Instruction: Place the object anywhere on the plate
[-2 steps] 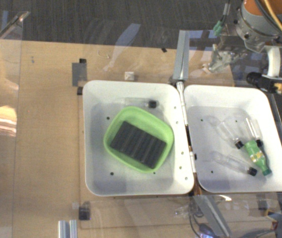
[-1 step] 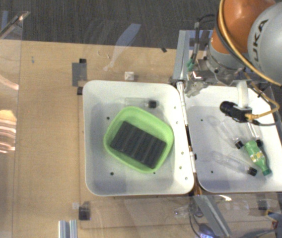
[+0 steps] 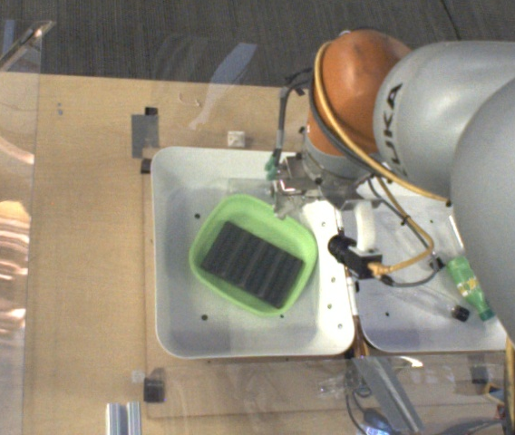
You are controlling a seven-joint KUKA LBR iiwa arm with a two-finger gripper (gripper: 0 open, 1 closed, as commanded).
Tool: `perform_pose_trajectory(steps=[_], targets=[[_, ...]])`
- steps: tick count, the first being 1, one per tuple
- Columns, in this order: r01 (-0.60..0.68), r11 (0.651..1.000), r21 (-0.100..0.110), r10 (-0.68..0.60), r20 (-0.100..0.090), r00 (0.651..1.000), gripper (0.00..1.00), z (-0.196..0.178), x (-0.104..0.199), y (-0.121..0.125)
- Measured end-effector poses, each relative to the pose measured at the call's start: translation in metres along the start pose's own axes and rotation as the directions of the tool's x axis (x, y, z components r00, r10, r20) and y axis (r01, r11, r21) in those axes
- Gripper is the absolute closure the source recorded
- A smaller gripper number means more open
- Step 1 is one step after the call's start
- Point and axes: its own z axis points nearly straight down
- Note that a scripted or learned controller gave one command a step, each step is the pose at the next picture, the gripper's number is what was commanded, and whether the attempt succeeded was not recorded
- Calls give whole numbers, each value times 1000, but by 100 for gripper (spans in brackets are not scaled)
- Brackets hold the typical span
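wooden bench (image 3: 76, 243); left bin (image 3: 171, 324) holds green plate (image 3: 205, 243); gripper (image 3: 285, 188) state unclear.

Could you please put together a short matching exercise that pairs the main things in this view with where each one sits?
Things:
1. green plate
2. dark ridged object
3. green bottle
4. small pale cube

Places:
A. on the wooden bench, beyond the bins
B. in the right bin
C. in the left bin
D. lying on the plate

Pairs: 1-C, 2-D, 3-B, 4-A
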Motion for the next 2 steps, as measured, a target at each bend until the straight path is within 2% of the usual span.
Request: perform_pose_trajectory(steps=[1,2], targets=[[-1,1000,0,1,0,1000,0,0,-1,0],[136,991,-4,-136,1,991,0,-54,-70,-11]])
